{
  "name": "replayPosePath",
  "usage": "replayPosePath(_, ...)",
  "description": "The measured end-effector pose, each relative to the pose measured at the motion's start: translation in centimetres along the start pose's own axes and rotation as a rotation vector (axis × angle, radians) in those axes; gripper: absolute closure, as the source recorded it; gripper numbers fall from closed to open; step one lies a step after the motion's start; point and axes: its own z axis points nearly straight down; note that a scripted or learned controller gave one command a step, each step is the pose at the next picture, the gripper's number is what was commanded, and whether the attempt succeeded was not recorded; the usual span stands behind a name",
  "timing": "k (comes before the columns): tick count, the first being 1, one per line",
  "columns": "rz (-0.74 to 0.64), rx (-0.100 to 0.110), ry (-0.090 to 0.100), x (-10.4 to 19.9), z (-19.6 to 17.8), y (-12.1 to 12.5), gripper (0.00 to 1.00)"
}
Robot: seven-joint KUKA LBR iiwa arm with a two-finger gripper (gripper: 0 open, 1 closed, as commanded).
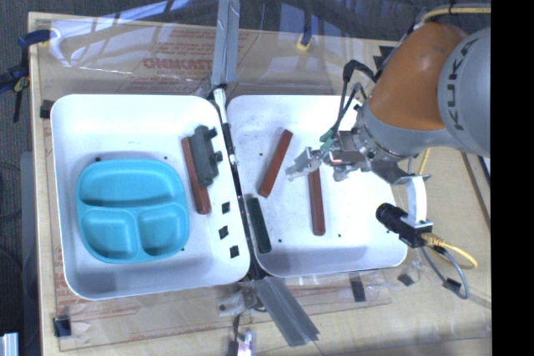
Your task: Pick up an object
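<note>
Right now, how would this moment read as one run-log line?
gripper: over right bin, above upper end of brown stick | grasp: none seen | second brown stick: untouched | left bin: blue tray

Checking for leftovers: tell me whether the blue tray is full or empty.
Empty. The blue tray in the left bin shows bare blue bottoms in all three compartments, with nothing lying in them.

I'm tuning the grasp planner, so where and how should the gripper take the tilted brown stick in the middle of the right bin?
Grip the tilted brown stick at mid-length, from straight above, fingers closing across its narrow width. It lies flat on the right white bin floor, slanted, with bare floor on both long sides. The gripper hangs just right of it, so a short move should do.
</note>
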Motion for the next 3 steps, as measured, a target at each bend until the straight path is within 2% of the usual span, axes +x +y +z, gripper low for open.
replayPosePath(1, 0.022, 0.001, 0.000, -3.8, 3.7, 1.8, 0.00)
replayPosePath(2, -0.047, -0.002, -0.001, -6.1, 14.7, 2.3, 0.00)
replayPosePath(3, -0.052, -0.001, -0.001, -6.1, 13.7, 2.3, 1.00)
